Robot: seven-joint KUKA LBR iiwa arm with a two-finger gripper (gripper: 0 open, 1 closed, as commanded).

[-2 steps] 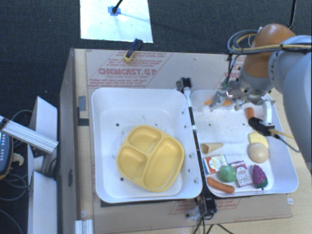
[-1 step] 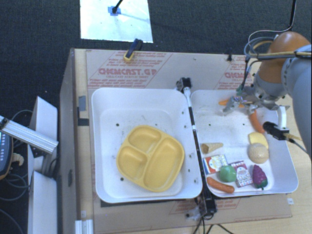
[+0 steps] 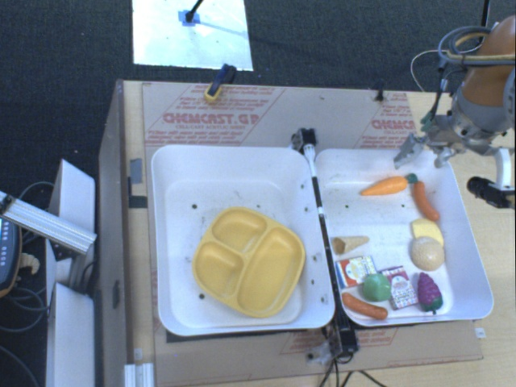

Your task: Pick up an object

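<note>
In the right bin [image 3: 348,168] lie several toy foods. An orange carrot [image 3: 384,186] rests near the bin's back edge, with a second, slimmer carrot [image 3: 425,202] beside it. Further forward are a yellow block [image 3: 427,230], a cream ball [image 3: 427,254], a purple grape bunch [image 3: 430,291], a green ball [image 3: 376,286], a small cone [image 3: 350,244], two printed packets [image 3: 355,269] and an orange-red sausage shape [image 3: 364,306]. My gripper [image 3: 422,156] hangs over the bin's back right corner, just behind the carrots. It is open, with nothing between its fingers.
A yellow divided plate [image 3: 250,261] lies in the left bin [image 3: 181,172]. A black divider clamp [image 3: 306,140] sits between the bins. Cables loop around the arm [image 3: 484,87] at the upper right. A yellow-handled tool [image 3: 218,83] lies behind the bins.
</note>
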